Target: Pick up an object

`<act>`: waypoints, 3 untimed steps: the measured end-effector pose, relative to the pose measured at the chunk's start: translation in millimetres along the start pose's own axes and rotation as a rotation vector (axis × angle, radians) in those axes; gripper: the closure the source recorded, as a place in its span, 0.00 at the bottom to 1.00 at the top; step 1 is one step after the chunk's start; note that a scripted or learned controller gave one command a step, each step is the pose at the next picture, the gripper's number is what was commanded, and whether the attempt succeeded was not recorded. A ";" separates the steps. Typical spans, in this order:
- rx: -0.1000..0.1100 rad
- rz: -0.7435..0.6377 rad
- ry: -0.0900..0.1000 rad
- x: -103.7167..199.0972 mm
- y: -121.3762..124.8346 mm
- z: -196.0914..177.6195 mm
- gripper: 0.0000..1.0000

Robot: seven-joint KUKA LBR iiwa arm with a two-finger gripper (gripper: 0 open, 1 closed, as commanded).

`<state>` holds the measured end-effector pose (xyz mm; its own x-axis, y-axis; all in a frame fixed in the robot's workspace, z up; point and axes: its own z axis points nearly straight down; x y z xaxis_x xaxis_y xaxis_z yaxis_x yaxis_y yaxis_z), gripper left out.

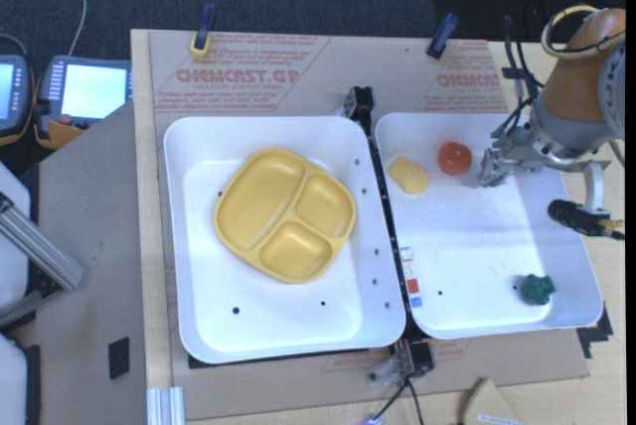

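Note:
The right bin [477, 309] holds a red round object [455, 157] near its back, a pale yellow lump [408, 175] to the left of that, and a small dark green object [537, 289] at the front right. My gripper [494, 169] hangs low over the back right of this bin, just right of the red object and apart from it. Nothing shows between its fingers. The arm comes in from the right edge with its orange band above.
The left bin [199, 304] carries a yellow divided plate [285, 212] in its middle. A black divider runs between the two bins. Clamps sit on the board's far edge. Bare white floor lies in the middle of the right bin.

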<state>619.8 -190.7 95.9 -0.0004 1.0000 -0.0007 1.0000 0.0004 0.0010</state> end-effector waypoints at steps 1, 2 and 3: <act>-0.005 0.002 -0.002 -0.2 -8.3 -57.6 1.00; -0.005 -0.001 -0.002 -0.5 -7.0 -111.5 1.00; 0.003 -0.004 0.002 50.3 -15.6 -104.4 1.00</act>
<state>604.1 -140.4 200.2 -0.0040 1.0000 0.0017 1.0000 0.0040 -0.0024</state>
